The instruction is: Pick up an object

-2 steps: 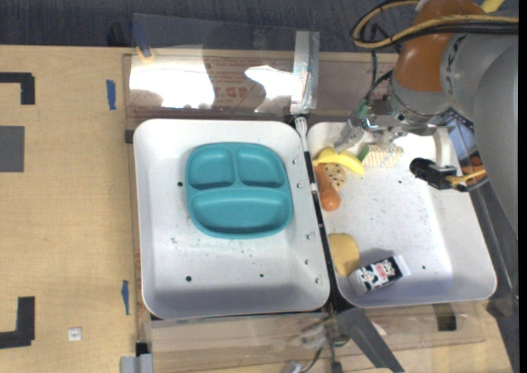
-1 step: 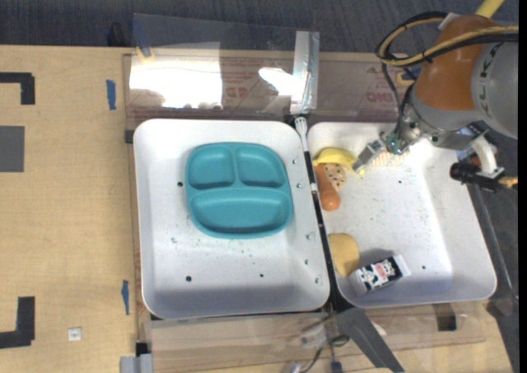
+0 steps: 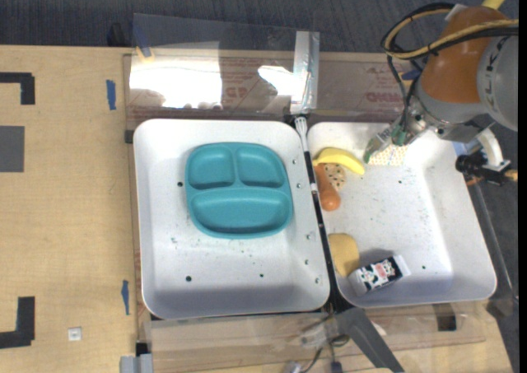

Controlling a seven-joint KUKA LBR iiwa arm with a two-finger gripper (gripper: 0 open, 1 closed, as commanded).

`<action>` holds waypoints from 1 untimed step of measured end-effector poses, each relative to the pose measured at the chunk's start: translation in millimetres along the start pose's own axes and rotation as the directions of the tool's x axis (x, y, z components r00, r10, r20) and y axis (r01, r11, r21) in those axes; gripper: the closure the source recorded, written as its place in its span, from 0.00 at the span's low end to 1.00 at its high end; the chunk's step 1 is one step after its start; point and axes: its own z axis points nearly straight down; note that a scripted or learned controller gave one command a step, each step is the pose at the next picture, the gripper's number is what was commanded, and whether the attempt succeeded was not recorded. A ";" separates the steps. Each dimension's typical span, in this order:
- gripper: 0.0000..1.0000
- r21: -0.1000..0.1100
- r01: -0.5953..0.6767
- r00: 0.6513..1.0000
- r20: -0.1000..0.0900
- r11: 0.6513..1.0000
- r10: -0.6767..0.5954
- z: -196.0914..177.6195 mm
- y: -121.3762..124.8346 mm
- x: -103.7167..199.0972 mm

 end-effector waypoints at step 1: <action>1.00 0.060 -0.050 0.997 -0.052 0.997 0.053 31.1 -6.2 9.1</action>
